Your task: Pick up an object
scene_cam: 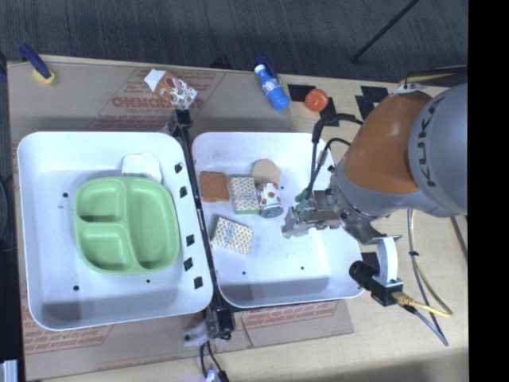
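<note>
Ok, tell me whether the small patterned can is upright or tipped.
Tipped: the can lies on its side on the right bin floor, beside the green packet.

The gripper (296, 220) is seen low over the right bin (318, 289), just beside a small can (270, 200), with nothing visibly held. A cluster of snack packets (232, 234) is spread to its left. A green divided plate (127, 224) is seated in the left bin (48, 309).
</note>
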### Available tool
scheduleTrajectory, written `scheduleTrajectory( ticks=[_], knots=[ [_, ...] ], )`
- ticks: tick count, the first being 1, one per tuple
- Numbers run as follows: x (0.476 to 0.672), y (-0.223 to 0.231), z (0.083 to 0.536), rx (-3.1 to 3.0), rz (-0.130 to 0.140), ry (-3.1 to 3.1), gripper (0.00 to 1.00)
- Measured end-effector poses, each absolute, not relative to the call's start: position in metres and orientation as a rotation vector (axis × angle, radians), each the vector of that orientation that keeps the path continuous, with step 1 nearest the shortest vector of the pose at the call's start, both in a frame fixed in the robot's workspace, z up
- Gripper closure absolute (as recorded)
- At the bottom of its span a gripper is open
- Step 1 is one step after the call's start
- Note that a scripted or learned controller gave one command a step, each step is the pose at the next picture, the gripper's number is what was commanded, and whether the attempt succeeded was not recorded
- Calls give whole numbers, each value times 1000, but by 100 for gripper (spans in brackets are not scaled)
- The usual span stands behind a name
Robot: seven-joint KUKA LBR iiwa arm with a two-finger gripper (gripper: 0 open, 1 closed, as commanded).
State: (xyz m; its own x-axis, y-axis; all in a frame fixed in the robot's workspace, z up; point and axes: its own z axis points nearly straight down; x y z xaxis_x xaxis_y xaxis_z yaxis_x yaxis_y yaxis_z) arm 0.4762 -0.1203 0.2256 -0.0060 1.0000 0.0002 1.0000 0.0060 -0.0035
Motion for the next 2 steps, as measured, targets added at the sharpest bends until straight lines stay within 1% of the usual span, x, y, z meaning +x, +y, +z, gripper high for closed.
scheduleTrajectory(
  ticks=[1, 2],
  knots=[
    [476, -120, 226, -2213, 4, -2227, 0],
    [475, -106, 96, -2209, 5, -2224, 0]
  ],
)
